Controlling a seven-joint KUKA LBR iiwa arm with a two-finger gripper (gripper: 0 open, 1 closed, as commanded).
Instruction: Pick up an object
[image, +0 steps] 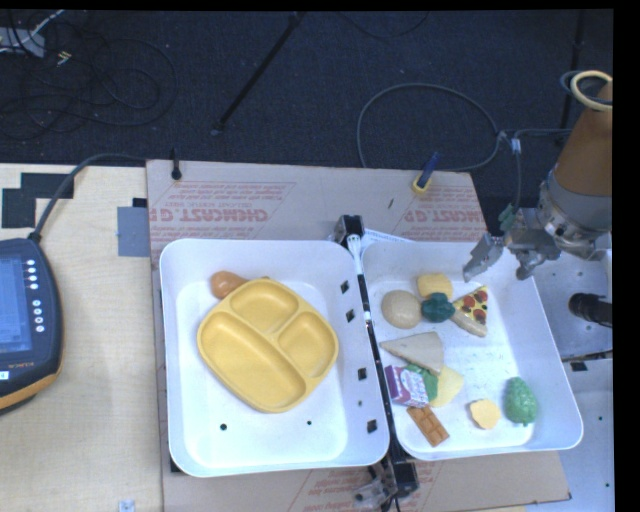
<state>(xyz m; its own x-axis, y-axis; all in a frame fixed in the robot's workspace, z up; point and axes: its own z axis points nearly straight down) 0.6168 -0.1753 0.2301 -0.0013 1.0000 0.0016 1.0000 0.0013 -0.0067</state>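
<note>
Fingers (482, 258) of the gripper (502, 262) are seen spread and empty at the right bin's (548, 330) upper right, with the pizza slice (472, 310) lying just below-left, its long axis running down-right.

From my remote seat, the one legible text I find is red lettering printed upside down on the cardboard sheet (300, 205) under the two bins. One print lies left of the gripper (503, 258), a second closer to it on the same side. I make it out as roughly "CHEMCAST GP", uncertainly. A repeat near the sheet's bottom edge is too blurred.
</note>
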